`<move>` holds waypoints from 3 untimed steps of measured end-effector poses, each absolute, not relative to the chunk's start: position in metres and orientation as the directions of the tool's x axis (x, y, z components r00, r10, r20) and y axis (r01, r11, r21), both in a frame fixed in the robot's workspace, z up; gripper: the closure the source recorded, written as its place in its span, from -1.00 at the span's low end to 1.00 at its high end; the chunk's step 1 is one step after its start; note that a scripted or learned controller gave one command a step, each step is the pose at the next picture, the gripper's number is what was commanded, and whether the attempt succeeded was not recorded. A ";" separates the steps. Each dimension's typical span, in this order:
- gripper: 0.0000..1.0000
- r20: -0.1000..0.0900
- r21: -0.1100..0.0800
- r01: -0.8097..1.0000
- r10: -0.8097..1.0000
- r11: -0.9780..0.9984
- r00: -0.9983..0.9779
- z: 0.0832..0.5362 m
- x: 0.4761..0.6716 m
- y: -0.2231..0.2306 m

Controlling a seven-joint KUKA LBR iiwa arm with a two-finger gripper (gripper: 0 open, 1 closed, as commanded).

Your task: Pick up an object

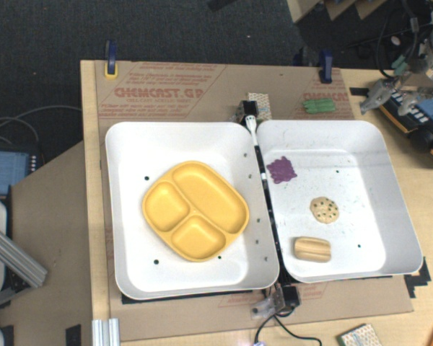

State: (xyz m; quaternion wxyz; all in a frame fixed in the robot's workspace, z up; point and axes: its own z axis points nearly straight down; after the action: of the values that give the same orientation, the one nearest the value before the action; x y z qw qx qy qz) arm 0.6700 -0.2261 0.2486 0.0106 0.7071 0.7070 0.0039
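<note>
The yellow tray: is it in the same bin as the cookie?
No: the yellow tray lies in the left bin, while the cookie lies in the right bin.

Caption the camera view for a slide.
Yellow divided plate in left bin; cookie, bread roll, purple piece in right bin.

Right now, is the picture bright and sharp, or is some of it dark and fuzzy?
In the camera view, the two white bins are brightly and evenly lit; the yellow plate, cookie and purple piece look sharp with soft shadows; the floor at the top is dark, and the clutter at top right is blurry.
</note>
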 end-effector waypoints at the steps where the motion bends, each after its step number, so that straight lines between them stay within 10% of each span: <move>1: -1.00 0.007 -0.020 1.000 1.000 -0.004 0.005 0.122 0.548 -0.211; 3: -1.00 0.000 0.007 1.000 1.000 0.006 -0.006 0.085 0.670 -0.102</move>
State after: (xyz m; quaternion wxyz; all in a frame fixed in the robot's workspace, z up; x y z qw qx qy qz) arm 0.6701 -0.1020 0.0845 0.0023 0.7049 0.7093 0.0025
